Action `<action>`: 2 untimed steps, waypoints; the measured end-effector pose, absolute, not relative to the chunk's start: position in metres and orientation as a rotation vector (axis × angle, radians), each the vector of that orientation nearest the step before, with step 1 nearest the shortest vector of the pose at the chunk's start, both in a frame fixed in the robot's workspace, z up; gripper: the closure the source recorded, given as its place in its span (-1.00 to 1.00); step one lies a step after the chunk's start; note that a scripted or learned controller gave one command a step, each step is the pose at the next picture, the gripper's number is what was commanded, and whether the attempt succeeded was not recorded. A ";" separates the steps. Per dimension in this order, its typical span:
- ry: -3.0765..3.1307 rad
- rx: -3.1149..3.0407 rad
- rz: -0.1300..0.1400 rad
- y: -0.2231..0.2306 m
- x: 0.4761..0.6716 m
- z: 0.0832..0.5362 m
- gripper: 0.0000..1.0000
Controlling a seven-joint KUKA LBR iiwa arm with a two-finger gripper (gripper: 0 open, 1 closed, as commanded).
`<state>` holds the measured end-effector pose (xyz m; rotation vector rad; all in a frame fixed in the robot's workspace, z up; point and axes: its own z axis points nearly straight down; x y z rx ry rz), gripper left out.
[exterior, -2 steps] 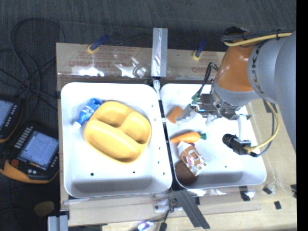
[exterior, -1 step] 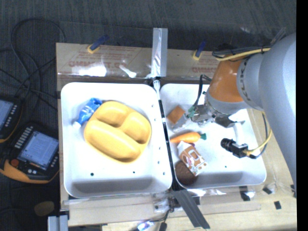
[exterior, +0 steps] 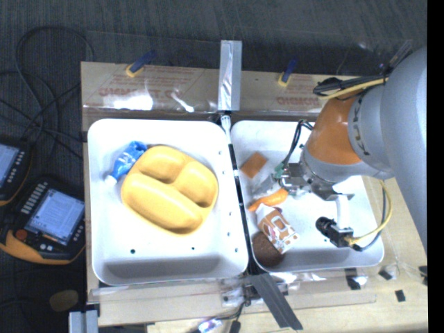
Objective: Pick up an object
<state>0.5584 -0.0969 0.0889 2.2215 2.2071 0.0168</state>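
Note:
In the right bin, my gripper hangs low at the middle, right above a small orange carrot-shaped piece. An orange block lies to its upper left. A white and orange carton and a brown round object sit near the bin's front left corner. The left bin holds a large yellow bun-shaped object with a crumpled blue packet at its upper left. The wrist hides whatever lies under the gripper.
The grey arm with its orange band covers the right bin's back right part. A black cable connector dangles over the bin's front right. The bins' shared wall runs just left of the orange items.

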 end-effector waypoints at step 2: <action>2.475 1.942 -0.005 -0.078 0.508 0.181 -1.00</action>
